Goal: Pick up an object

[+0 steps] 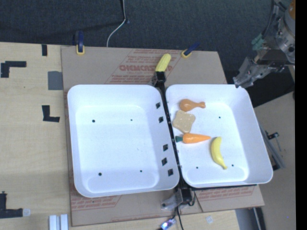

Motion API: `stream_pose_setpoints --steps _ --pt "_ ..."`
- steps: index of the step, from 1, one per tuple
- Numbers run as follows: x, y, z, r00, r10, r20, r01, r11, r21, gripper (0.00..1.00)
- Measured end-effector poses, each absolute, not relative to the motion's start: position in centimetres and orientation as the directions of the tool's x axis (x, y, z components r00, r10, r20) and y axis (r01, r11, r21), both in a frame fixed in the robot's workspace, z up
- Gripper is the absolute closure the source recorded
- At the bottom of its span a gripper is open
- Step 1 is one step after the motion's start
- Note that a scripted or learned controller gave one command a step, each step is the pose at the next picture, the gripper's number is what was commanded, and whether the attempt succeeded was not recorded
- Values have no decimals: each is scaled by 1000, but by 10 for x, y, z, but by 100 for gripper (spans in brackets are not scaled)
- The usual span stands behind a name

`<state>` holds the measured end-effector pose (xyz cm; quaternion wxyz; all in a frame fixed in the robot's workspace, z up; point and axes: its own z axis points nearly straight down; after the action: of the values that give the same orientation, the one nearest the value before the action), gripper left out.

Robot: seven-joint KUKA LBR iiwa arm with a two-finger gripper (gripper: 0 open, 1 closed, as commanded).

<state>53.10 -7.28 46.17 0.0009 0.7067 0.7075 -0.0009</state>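
The right bin (249,109) holds several toy foods: an orange chicken drumstick (191,105), a tan slice of bread (183,121), an orange carrot (193,138) and a yellow banana (217,152). My gripper (245,75) hangs at the upper right, just outside the right bin's far right corner and well above the bench. Nothing shows between its fingers. It is far from the banana and the drumstick.
The left bin (81,128) sits beside the right one, joined along a black clipped seam. A yellow clamp (162,63) stands at the seam's far end, with blue clamps at the cardboard's back edge. A white cable runs down from the top.
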Motion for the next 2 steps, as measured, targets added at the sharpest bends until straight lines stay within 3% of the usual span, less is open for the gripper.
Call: stream_pose_setpoints --steps 1,2 --pt "624 -66 280 -3 1000 -1 1000 3 -14 100" --pt "511 -34 250 -1 1000 3 1000 1 -14 100"
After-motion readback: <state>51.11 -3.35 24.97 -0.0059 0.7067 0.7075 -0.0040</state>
